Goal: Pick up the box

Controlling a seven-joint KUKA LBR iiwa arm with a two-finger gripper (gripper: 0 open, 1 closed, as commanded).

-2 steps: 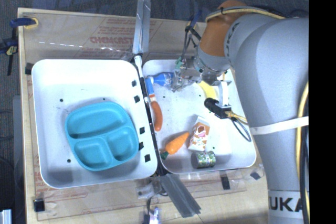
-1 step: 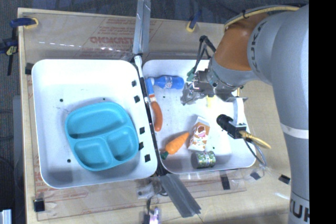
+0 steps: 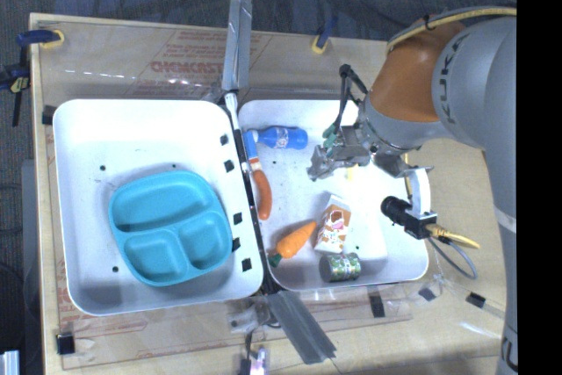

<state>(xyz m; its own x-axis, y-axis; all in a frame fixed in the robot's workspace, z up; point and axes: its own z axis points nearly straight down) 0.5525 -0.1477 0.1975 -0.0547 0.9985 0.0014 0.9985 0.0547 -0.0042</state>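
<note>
Plainly, the box (image 3: 334,228), a small carton with a printed face, lies tilted in the right-hand bin (image 3: 294,114), and everything else in that bin crowds round it. A carrot (image 3: 294,240) lies just beside the box on the side of the divider, a can (image 3: 341,267) sits just below it by the bin's near wall, a sausage (image 3: 262,194) lies further off along the divider, and a blue bottle (image 3: 279,138) lies well above it. Such crowding leaves the box's top face the freest to approach. The gripper (image 3: 329,158) hangs above the box and apart from it, nothing between its fingers; how wide it stands cannot be told. The arm reaches in bent, wrist turned downward. A blue tray (image 3: 171,226) lies in the left-hand bin (image 3: 79,127).
</note>
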